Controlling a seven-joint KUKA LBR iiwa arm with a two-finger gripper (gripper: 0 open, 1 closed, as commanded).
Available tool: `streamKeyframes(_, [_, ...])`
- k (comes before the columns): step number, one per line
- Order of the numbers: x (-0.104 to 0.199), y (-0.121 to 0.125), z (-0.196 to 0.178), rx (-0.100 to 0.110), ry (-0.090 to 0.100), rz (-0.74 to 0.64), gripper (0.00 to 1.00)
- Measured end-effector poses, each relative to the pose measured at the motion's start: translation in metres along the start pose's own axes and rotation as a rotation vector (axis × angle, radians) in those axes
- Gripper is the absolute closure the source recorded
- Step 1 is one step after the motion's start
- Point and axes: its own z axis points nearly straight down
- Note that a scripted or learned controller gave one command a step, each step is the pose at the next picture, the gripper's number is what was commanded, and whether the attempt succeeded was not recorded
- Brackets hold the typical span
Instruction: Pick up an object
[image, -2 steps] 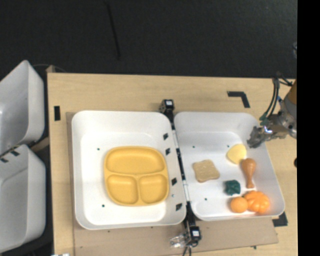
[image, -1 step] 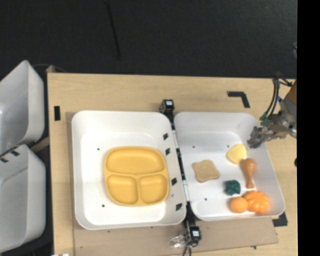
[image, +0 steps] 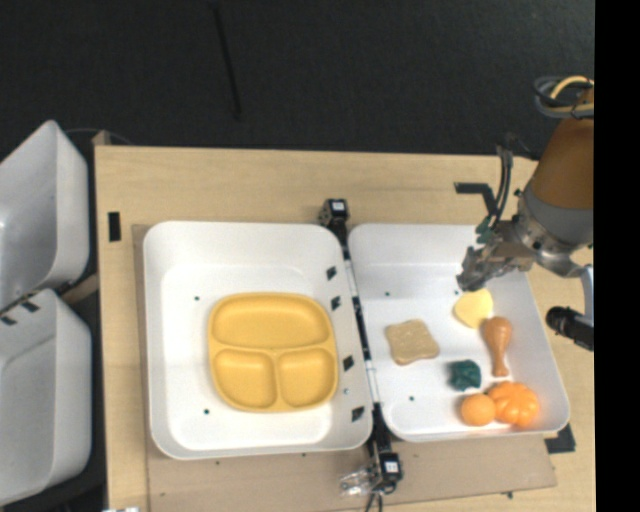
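Camera view
Arm: reaching in from the right, its orange band sitting above the wrist at the frame's edge.
Gripper (image: 483, 266): hovering low over the upper right part of the right bin (image: 420, 420), just above the pale yellow piece (image: 474, 307); whether it is spread or pinching, I cannot tell.
Right bin contents: bread slice (image: 411, 342) lying near the middle; drumstick (image: 497, 342) lying just beside the pale yellow piece; dark green object (image: 464, 375) sitting below them; orange ball (image: 478, 410) touching orange pepper (image: 516, 403) near the lower right corner.
Left bin (image: 170, 400): holding a yellow divided plate (image: 272, 351) in its middle.
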Motion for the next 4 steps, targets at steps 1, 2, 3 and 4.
streamKeyframes(1, [0.058, 0.022, 0.005, -0.003, 0.0, 0.0, 1.0])
streamKeyframes(2, [0.103, 0.032, 0.012, -0.003, -0.001, 0.001, 1.0])
streamKeyframes(3, [0.154, 0.039, 0.011, -0.003, 0.0, 0.0, 1.0])
streamKeyframes(4, [0.205, 0.067, 0.014, -0.004, 0.0, 0.0, 1.0])
